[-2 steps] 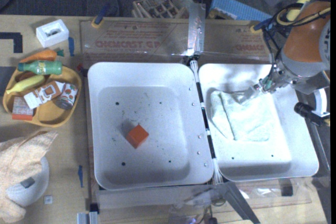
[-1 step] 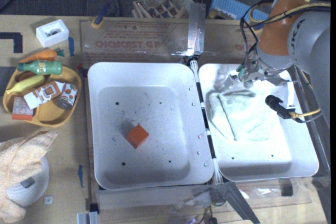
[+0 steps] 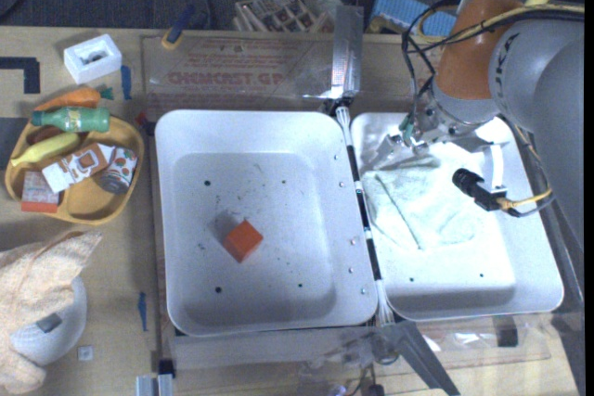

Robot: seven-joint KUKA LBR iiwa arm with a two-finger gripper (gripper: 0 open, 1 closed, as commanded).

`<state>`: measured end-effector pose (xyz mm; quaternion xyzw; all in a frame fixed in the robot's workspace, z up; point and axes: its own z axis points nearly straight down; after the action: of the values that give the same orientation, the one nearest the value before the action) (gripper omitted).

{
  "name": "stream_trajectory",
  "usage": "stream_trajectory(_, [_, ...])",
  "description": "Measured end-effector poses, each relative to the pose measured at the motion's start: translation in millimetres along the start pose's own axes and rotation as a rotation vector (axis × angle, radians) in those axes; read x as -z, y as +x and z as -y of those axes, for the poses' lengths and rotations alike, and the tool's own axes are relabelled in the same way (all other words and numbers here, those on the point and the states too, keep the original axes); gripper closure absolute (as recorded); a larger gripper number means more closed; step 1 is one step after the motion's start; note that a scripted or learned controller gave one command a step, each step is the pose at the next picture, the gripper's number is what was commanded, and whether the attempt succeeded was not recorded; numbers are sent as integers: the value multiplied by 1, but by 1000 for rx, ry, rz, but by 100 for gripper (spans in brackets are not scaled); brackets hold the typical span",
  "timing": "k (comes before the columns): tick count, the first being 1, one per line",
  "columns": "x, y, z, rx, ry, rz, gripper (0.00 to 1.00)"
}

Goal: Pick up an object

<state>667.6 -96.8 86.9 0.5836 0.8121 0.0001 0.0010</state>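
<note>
Although the gripper (image 3: 408, 136) is hovering at the upper left of the right bin (image 3: 520, 292), whether its pincer is spread or pressed together cannot be told. One pale cloth (image 3: 418, 199) is lying just below it in the right bin: judged light and limp, best pinched at a raised fold. One orange block (image 3: 244, 239) is sitting left of centre in the left bin (image 3: 186, 144): judged light, rigid, graspable across flat faces

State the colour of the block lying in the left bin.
Orange: the block shows best in the camera view, on the left bin's floor.
</note>
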Motion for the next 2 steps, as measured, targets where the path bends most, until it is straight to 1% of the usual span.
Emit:
stream_trajectory(1, [99, 62, 8, -104, -3, 1, 0])
stream_trajectory(2, [0, -9, 6, -21, -2, 0, 0])
